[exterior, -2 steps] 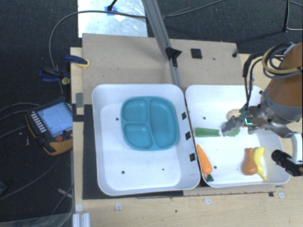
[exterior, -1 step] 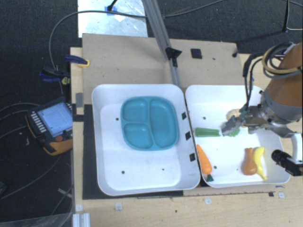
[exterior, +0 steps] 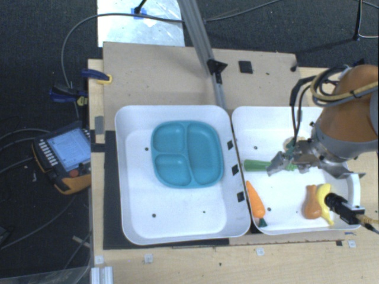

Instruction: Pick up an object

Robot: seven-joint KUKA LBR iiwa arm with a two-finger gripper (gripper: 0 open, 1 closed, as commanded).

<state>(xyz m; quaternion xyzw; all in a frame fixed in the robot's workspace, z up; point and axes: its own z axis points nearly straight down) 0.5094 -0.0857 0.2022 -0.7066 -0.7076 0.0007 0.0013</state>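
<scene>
Camera view: claw w/ metal fingers apparently gripping smooth green cylinder in right bin.

This is a robotics lab: a plain board bench carries two white bins, loose black cables trail over dark carpet, a teach pendant lies off the bench's left edge, and clamps grip that edge.

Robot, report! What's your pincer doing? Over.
Pincer over right bin, at green stick. Carrot beside, near wall. Nothing lifted yet.
</scene>
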